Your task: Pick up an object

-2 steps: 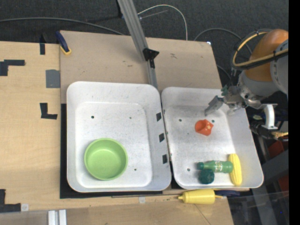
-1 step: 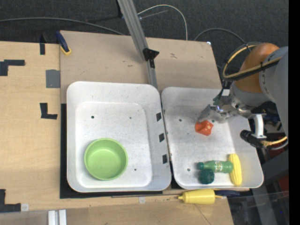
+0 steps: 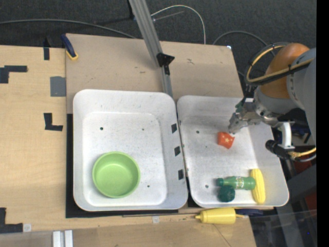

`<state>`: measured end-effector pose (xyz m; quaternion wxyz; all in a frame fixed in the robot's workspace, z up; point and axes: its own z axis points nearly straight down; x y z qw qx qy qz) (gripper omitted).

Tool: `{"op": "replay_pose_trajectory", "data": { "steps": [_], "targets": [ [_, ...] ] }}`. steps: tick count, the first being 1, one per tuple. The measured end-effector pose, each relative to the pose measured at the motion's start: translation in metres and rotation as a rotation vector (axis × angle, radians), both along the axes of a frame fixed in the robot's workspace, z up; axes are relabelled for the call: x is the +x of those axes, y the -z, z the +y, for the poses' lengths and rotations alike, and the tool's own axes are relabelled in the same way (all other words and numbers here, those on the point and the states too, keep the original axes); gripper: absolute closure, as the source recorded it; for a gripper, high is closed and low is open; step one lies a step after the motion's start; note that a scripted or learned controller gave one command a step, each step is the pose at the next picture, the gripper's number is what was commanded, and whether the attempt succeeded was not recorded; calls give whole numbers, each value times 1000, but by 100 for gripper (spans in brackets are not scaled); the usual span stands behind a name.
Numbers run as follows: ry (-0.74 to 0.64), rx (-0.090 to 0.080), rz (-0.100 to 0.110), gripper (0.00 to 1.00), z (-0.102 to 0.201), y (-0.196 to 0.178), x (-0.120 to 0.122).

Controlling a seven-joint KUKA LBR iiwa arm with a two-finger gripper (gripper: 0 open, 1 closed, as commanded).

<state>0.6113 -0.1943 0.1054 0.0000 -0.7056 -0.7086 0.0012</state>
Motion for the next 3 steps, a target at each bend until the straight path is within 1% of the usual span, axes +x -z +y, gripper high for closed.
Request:
{"op": "replay_pose_trajectory", "data": {
  "steps": [1, 2, 3],
  "targets": [
    [3, 1, -4, 100, -1, -42, 1],
    [2, 0, -7, 100, 4, -105, 1],
    [2, 1, -3, 100, 4, -124, 1]
  ]
}}
